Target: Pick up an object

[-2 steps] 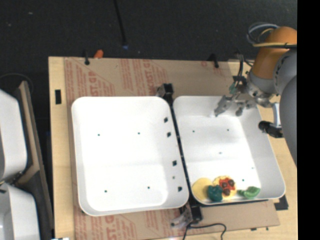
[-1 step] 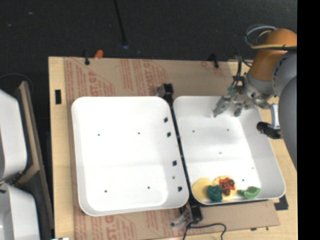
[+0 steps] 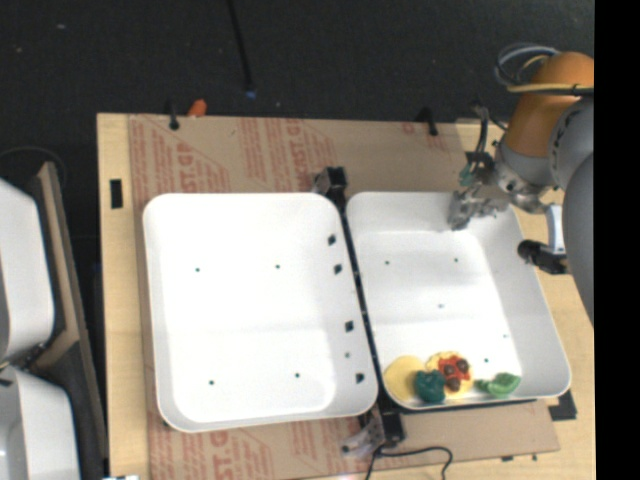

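**Gripper at far rim, objects at near rim**

The grey two-finger gripper (image 3: 466, 208) sits at upper right of the frame, over the top edge of the right shallow white bin (image 3: 420, 218). Can't tell how far the fingers are spread; too small and blurred. Nothing seen between them.

Pickable things are bunched at lower right of the frame, well apart from the gripper: a pale yellow round piece (image 3: 402, 376), a teal lump (image 3: 431, 389), a red-and-dark small object (image 3: 455, 367) and a green leafy piece (image 3: 499, 383).

Risks, as I judge: items touch each other and hug the bin's bottom wall, so fingers may strike the rim, or close on two things and drop both.

Room: mid bin floor is bare, so approach from above/centre is open. The left white bin (image 3: 250, 308) on the tabletop (image 3: 130, 268) offers free space too.
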Controlling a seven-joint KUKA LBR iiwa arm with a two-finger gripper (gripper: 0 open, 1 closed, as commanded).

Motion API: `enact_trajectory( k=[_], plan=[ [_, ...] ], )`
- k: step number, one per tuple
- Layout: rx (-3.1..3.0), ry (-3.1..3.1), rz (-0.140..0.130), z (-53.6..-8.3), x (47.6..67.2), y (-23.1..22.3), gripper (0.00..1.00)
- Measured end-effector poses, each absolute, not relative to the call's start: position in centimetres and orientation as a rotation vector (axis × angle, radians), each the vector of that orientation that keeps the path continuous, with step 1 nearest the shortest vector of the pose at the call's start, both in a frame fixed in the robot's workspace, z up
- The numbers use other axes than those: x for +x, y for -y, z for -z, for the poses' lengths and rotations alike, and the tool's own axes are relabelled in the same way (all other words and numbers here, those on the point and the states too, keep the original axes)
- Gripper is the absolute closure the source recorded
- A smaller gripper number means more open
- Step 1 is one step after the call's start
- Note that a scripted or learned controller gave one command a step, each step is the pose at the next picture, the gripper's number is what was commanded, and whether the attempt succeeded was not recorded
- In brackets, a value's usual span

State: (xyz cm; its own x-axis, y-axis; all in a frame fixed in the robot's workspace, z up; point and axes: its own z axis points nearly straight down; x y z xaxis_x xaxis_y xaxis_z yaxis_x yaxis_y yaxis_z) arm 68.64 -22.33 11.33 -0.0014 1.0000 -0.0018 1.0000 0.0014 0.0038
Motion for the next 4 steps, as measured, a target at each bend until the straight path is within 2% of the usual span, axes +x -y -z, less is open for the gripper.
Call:
enact_trajectory(
  k=[2,3,4],
  plan=[
    [2.217,-2.219,-0.005,-22.7,68.7,21.4,1.0],
    [2.219,-2.22,-0.003,-25.3,68.7,21.5,1.0],
    [2.217,-2.224,-0.003,-26.3,68.2,16.5,1.0]
  ],
)
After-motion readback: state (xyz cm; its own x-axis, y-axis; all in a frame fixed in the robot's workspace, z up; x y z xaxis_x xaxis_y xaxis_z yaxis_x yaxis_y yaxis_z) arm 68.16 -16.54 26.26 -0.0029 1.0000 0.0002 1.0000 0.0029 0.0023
